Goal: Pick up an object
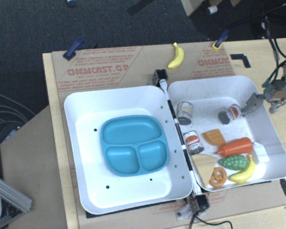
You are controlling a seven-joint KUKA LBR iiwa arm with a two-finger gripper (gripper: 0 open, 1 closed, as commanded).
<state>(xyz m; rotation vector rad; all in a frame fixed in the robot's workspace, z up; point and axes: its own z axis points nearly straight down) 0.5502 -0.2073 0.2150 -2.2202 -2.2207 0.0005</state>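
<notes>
Step in hand: approach, by the look of it; no object had been lifted. The gripper [252, 102] stood over the right bin [241, 84], at its right side, reaching in from the right edge of the scene at a slant, with only the wrist end of the arm [281, 90] in sight.

End effector: 1 dark finger pointed left toward a can; whether the fingers were spread or pressed together could not be told. Nothing showed between them.

Contents, right bin: 3 small cans, namely the nearest can [229, 113] just left of the gripper, a second can [184, 113] at the far left, a third can [193, 142] below it. Also 1 cracker [214, 137], 1 carrot [234, 147], 1 green cluster [235, 162], 1 pretzel [217, 177], 1 banana [244, 172], all crowded at the near side.

Contents, left bin [82, 112]: 1 blue divided tray [134, 144].

Outside the bins: 1 second banana [176, 57] on the bench, far side.

Next move, as judged: lower onto the nearest can, which lay apart from its neighbours, and close squarely across its round body, which could roll.
</notes>
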